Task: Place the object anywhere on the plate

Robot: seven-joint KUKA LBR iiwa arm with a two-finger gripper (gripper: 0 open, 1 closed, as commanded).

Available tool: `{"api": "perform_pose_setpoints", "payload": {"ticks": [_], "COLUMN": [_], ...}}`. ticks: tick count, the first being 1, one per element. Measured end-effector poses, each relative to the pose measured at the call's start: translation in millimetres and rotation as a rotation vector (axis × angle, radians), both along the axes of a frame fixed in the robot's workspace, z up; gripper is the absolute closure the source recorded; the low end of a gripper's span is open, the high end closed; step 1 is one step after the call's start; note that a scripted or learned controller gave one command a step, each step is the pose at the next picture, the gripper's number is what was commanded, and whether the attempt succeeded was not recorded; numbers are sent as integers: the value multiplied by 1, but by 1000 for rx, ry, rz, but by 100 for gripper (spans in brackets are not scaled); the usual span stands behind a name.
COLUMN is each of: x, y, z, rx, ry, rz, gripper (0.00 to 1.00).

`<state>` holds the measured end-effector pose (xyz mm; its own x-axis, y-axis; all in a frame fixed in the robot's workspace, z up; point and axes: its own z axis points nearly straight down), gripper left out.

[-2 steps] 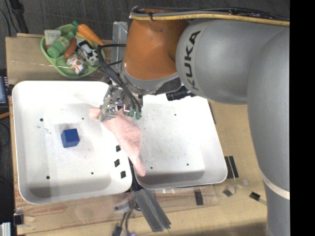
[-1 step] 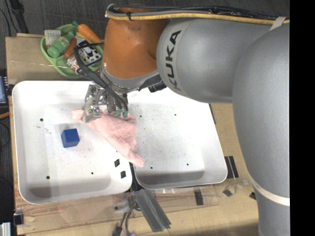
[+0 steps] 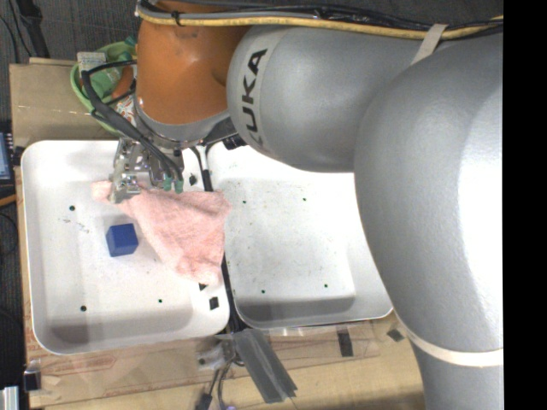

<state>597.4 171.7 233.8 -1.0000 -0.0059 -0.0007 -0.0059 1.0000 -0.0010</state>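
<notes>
While you look down on the bench (image 3: 51,101), you see a pale wooden top carrying two shallow white bins side by side, with dark carpet-like floor beyond its far edge. Your left bin (image 3: 51,314) has a speckled floor with a few dark dots, and the right bin (image 3: 291,254) lies partly under the big grey arm (image 3: 427,186) that reaches in from the right. A blue cube (image 3: 122,239) sits on the left bin's floor, just beside a pink cloth (image 3: 184,220) that spreads toward the divide between the bins and drapes at the left bin's right wall. The gripper (image 3: 141,178) hangs over the cloth's upper left corner, touching or nearly touching it; you cannot tell how its fingers stand or whether it grips anything. Green cable loops lie at the far left behind the orange band (image 3: 179,67). Black cables run along the top of the arm. White letters "UKA" read sideways on the grey casing.
</notes>
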Motion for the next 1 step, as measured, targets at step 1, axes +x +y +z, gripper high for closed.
{"api": "perform_pose_setpoints", "payload": {"ticks": [1], "x": [0], "y": [0], "z": [0], "rx": [0], "ry": [-1], "rz": [0], "gripper": [0]}}
